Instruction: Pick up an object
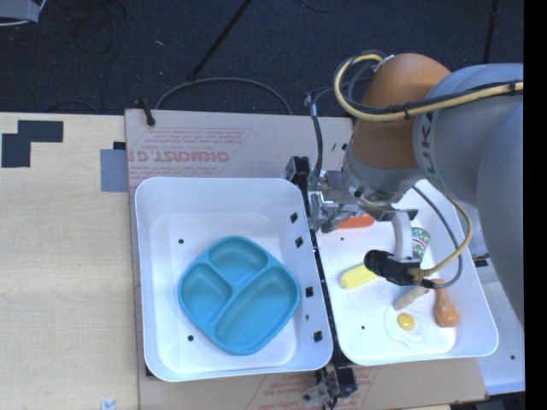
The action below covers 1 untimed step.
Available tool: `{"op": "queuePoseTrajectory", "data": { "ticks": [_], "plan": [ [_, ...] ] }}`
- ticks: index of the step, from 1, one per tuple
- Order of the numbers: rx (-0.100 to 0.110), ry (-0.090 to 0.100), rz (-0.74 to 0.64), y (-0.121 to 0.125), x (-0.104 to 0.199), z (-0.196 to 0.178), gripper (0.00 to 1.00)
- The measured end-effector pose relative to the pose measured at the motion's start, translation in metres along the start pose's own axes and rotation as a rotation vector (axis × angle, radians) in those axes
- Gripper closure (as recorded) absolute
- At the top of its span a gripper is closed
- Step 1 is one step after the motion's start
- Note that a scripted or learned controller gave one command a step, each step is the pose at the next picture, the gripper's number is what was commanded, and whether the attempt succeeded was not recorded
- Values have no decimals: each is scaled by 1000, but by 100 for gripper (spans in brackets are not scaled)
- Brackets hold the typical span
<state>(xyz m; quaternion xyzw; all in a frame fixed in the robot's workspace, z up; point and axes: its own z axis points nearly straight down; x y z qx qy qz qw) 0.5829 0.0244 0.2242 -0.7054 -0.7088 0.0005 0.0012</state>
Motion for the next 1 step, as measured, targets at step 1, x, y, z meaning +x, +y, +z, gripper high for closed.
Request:
{"op": "queuePoseTrajectory", "data": {
  "ticks": [1],
  "plan": [
    [-1,0,1,16,52,-11,100]
  ]
}}
